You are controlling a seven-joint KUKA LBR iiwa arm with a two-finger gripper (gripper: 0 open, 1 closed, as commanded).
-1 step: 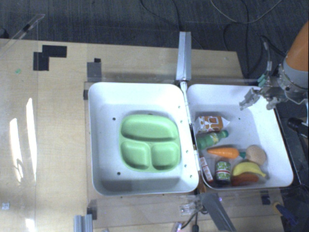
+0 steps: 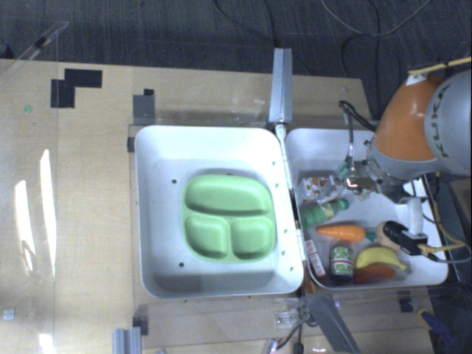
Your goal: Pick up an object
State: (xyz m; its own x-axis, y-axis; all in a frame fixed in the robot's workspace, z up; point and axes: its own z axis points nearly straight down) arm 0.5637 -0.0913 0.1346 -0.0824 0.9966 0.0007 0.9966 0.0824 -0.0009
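Green and smooth, a food tray [image 2: 228,216] with three parts lies in the left bin [image 2: 151,220]. The right bin [image 2: 313,150] has a carrot [image 2: 341,233], a banana [image 2: 380,257], a green bottle [image 2: 322,212] and a small can [image 2: 341,262]. The gripper [image 2: 352,183] hangs over the back of that pile, just above the green bottle, and I cannot tell if it grips anything.
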